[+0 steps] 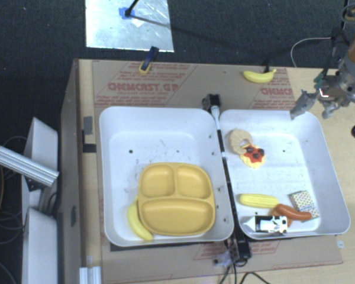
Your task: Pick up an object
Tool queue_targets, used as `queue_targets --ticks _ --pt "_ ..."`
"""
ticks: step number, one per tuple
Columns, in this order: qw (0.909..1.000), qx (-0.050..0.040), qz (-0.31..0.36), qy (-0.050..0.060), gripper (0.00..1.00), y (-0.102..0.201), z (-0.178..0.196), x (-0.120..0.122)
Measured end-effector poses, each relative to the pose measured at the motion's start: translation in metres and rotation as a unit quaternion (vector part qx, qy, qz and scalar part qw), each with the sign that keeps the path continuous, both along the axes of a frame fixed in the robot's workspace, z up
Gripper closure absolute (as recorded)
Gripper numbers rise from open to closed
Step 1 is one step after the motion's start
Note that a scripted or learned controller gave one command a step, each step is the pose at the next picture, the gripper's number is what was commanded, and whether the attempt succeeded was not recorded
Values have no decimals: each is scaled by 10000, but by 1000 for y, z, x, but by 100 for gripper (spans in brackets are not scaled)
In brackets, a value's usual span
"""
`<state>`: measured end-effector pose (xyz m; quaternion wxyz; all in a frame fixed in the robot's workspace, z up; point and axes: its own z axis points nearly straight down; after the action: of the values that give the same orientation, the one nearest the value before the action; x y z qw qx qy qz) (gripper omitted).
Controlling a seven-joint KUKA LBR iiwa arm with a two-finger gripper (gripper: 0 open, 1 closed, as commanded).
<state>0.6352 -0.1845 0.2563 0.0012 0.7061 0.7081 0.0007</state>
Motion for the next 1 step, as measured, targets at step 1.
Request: queue_targets --ticks 1 --pt "10000 4 10 6 0 22 -42 -2"
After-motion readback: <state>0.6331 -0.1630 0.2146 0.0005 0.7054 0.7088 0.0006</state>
